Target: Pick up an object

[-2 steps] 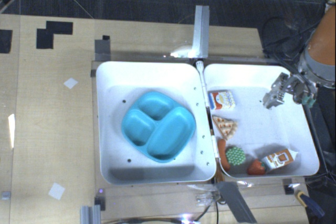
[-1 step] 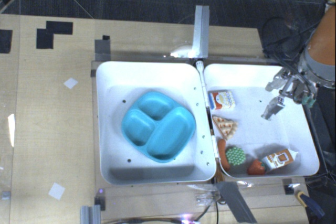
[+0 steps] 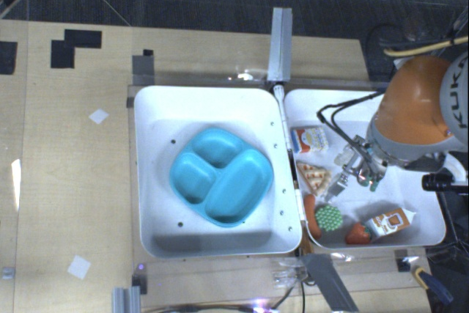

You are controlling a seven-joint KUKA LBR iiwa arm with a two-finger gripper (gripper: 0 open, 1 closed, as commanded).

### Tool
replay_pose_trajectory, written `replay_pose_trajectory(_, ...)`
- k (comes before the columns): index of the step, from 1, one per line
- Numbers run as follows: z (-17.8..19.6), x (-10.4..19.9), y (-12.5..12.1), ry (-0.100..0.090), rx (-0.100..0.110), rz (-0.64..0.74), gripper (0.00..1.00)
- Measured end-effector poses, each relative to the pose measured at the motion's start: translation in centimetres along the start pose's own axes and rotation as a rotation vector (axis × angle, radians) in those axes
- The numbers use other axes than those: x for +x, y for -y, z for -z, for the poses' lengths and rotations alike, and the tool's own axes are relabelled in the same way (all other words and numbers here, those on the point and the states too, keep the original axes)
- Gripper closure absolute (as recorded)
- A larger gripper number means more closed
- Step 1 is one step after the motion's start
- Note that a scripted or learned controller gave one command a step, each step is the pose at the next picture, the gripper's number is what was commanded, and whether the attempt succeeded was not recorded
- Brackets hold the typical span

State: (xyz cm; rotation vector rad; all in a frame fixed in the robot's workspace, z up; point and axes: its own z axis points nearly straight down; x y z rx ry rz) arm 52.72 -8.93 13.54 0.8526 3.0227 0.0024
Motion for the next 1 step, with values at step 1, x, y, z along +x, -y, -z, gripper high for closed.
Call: replay_pose_trajectory(1, 4.49, -4.45, 1.69, 0.003, 0.000, -0.293, 0.00)
